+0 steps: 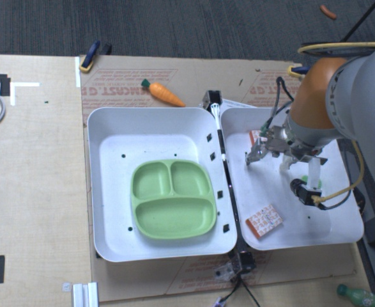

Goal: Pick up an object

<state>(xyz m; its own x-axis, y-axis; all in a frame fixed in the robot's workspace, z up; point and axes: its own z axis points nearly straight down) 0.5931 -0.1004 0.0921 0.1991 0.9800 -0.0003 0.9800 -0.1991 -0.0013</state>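
Observation:
A small red-and-white patterned box (264, 220) lies flat near the front left of the right bin (340, 226). A second small red-and-white item (255, 137) sits by that bin's back left, partly hidden by the gripper. My gripper (267, 163) hangs over the back left part of the right bin, fingers pointing down and standing apart, open, with nothing between them. One fingertip (250, 159) is just in front of the second item. The patterned box is well clear of the gripper, toward the front.
The left bin (104, 171) holds a green divided plate (173, 199). An orange toy carrot (163, 93) lies on the cardboard behind the bins. A black clip (213, 98) sits where the bins meet. Cables (328, 197) loop off the wrist over the right bin.

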